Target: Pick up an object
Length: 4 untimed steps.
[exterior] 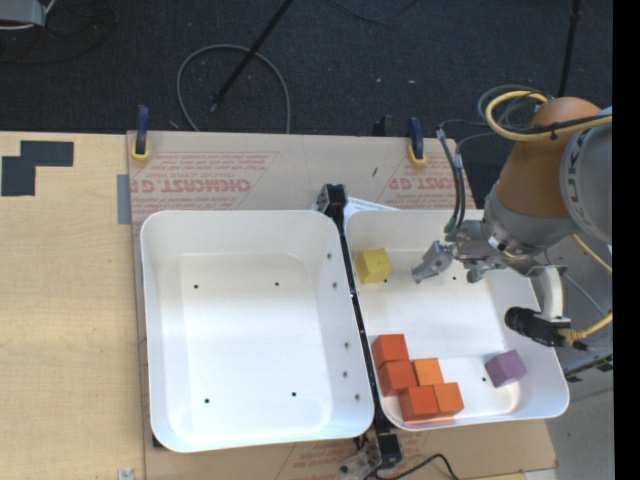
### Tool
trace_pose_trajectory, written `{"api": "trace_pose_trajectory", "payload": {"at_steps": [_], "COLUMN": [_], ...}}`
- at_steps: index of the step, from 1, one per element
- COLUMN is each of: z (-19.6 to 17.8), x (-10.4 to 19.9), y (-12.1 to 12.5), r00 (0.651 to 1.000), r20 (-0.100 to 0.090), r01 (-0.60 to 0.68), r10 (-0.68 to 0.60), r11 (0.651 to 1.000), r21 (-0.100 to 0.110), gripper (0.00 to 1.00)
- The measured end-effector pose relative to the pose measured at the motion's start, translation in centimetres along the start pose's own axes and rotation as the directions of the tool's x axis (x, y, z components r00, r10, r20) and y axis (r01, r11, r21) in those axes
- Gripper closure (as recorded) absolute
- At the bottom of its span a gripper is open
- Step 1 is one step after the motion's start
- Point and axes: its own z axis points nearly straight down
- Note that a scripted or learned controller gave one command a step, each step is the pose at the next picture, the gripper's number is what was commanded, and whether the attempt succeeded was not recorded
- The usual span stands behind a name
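Dark flooring with loose black cables fills the background behind the bench [60, 298], whose pale wooden top carries a brown cardboard sheet [250, 173] held by two clamps at its far edge. Two shallow white bins sit side by side on that sheet, touching along a shared black divider. Left bin [165, 268]: bare white floor with a few small dark dots.

Right bin [545, 393]: contains several blocks. A yellow cube [376, 264] lies near the far left corner, close to the divider. A cluster of orange blocks [415, 378] lies at the near left, the pieces touching one another, the darker ones against the divider side. A purple cube [505, 368] rests alone toward the near right corner, apart from the cluster.

Arm: grey with an orange band [545, 173], entering from the right and reaching over the far right part of the right bin. The pincer [436, 265] is at the end of the wrist, pointing left. Its fingers are too small and blurred to judge; I cannot tell whether they are apart or together. Nothing is seen between them.

Relation to objects: the yellow cube lies just to the left of the pincer at about the same depth, with a clear strip of white floor between them. The orange cluster and purple cube lie well nearer the camera than the pincer
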Motion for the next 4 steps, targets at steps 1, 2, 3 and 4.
{"api": "trace_pose_trajectory", "payload": {"at_steps": [1,2,3,4], "z": [6.8,-1.5,-4.9,5.0], "x": [0.0,3.9,0.8,0.8], "y": [-8.4,-5.7,-1.0,-4.5], "r00": [1.000,1.000,1.000,1.000], "r20": [-0.002,-0.001,0.000,-0.002], "r01": [-0.003,0.003,-0.001,-0.002], "r10": [0.003,-0.003,0.001,0.002], "r11": [1.000,1.000,1.000,1.000], "r21": [0.015,-0.001,0.003,0.016], "gripper": [0.00,0.00,0.00,0.00]}}
